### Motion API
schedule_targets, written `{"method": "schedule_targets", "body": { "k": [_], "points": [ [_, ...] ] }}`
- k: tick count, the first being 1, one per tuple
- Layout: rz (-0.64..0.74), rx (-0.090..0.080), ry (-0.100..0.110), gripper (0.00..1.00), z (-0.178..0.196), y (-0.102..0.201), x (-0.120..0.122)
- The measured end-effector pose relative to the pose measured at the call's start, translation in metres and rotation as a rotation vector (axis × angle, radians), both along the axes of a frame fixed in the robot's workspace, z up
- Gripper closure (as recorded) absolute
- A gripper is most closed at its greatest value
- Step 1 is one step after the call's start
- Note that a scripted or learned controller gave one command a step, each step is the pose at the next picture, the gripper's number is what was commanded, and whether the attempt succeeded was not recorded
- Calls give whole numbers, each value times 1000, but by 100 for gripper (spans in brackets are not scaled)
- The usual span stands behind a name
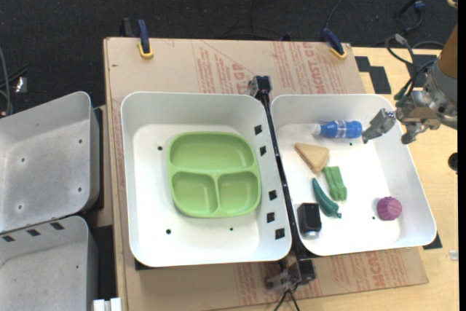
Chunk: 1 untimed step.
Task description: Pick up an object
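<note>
Over on the right side, the gripper (pixel 389 124) hangs at the far right edge of the right bin (pixel 419 178), and honestly I can't tell whether the fingers are apart or together, they're too small and dark against the arm to read. Nothing is visibly between them, so I wouldn't call anything held. Closest to it is the blue bottle (pixel 341 129), lying on its side near the far wall of that bin, just left of the gripper. My guess is that's the easiest target: probably light plastic, stiff enough, but round and smooth, so it may roll or squirt out; I'd close across the middle of the body, not the cap end. Nearer along the bin you've got a tan wedge (pixel 313 155), then a light green piece (pixel 336 183) touching or almost touching a dark green pepper-looking thing (pixel 326 198), which makes those two awkward to separate. A black block (pixel 309 218) lies by the near left wall, risky because the wall crowds it. A purple ball (pixel 389 208) lies alone to the near right, with clear room but likely to roll. The left bin (pixel 142 178) holds a green divided tray (pixel 215 173), too wide and flat to pinch, I'd skip it.
</note>
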State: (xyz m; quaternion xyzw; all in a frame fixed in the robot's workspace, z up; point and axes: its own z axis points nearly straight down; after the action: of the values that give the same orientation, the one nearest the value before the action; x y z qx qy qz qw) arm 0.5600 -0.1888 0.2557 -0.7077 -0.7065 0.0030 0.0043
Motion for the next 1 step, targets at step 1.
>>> {"method": "schedule_targets", "body": {
  "k": [1],
  "points": [
    [3, -3, -10, 0, 5, 0, 2]
  ]
}}
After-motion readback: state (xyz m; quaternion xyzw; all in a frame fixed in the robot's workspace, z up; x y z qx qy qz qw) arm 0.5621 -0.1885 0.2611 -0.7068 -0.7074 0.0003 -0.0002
